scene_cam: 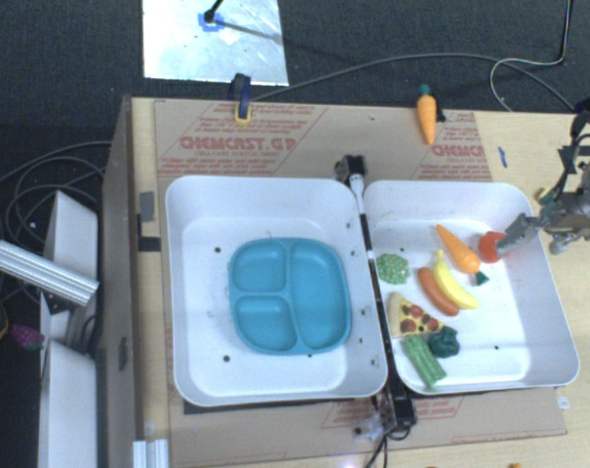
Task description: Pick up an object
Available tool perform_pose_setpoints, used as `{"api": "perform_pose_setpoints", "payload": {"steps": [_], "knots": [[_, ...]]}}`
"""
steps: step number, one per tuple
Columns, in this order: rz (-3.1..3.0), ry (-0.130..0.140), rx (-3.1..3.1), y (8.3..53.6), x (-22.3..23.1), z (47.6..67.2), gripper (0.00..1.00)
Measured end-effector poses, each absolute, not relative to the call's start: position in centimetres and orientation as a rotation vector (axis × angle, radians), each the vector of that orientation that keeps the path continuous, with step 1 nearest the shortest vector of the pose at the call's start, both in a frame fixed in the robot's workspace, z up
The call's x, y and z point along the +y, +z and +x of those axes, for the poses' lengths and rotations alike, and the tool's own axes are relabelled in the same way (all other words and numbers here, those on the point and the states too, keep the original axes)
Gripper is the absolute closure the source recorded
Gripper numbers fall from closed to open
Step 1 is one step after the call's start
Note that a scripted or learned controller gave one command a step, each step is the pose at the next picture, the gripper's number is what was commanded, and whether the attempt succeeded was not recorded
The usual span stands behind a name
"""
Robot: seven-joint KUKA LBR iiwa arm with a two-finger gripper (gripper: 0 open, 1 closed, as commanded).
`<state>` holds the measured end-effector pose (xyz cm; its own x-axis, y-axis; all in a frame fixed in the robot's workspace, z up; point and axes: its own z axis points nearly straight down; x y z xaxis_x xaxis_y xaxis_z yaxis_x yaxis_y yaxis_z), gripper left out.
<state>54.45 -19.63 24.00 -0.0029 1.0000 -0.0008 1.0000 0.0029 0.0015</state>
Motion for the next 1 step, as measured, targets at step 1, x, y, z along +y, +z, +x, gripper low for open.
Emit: {"api": "perform_pose_setpoints", "payload": {"steps": [1], "knots": [[2.218,0.001,2.228,14.82,-14.24,61.0,0.0]]}}
